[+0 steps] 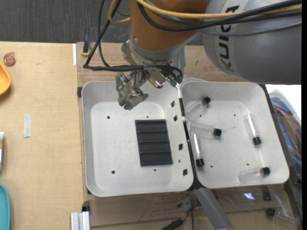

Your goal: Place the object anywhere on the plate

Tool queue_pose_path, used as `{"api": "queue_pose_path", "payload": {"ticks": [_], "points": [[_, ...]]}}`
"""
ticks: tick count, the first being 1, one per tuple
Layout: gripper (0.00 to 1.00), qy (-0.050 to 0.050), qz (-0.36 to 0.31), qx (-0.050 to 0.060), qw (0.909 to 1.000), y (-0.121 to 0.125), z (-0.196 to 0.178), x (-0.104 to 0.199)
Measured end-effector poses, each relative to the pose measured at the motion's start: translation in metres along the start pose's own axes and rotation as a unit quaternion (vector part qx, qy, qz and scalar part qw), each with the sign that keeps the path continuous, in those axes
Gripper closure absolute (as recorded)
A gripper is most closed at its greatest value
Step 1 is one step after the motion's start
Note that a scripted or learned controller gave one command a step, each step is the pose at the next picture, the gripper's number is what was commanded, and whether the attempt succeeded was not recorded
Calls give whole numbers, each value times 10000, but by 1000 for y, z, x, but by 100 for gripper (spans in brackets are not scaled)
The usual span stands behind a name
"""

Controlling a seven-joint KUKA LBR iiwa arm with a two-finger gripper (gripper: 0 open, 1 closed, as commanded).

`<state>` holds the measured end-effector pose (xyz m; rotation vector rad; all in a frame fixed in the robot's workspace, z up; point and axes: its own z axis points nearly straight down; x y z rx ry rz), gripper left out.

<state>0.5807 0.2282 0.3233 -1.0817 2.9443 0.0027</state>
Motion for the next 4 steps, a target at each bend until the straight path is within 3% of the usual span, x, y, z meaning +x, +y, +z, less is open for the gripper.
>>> {"api": "queue_pose_path", "payload": {"ticks": [1, 2, 3, 4], "points": [[100, 4, 296, -2, 9996, -57, 85, -48], [100, 12, -80, -3, 10000, -47, 124, 13], [100, -4, -1446, -2, 9895, -71, 124, -43], [100, 11, -2365, -8, 9716, -49, 145, 19]]}}
